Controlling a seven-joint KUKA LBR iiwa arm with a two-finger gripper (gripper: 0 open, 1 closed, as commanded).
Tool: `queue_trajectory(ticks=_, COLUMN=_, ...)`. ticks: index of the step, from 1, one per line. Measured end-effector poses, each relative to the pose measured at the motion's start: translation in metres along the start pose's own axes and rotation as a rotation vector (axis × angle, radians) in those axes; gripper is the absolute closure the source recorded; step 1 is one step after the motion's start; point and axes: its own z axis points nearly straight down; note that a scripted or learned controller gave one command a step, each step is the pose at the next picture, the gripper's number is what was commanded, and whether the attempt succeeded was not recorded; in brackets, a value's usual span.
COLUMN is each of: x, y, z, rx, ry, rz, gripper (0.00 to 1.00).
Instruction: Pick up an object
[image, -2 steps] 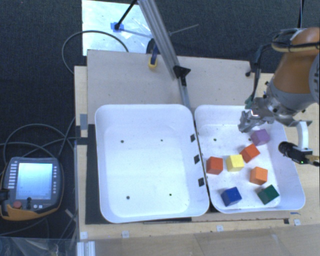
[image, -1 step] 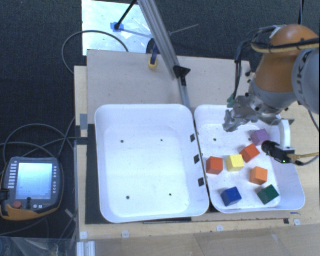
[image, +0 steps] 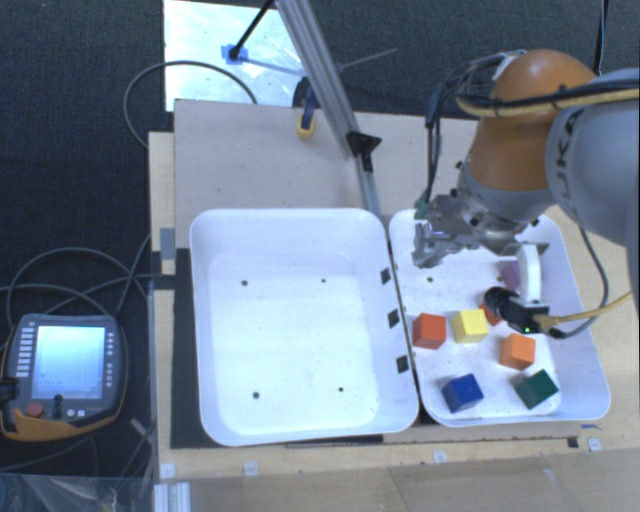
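Over the right bin (image: 598, 400) the tool (image: 430, 243) hangs at the far left corner, and I can't tell whether it's open or closed. The blocks sit apart near the front: orange (image: 429, 330), yellow (image: 470, 325), blue (image: 462, 391), green (image: 537, 387), each spaced for grabbing.

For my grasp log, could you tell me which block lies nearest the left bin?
The orange-red block, leftmost in the right bin; the yellow block sits beside it, farther right.
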Motion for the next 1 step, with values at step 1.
queue_trajectory(ticks=1, x=0.0529, y=0.0038, z=0.0115, rx=0.001, ry=0.000, rz=0.001, gripper=1.00)
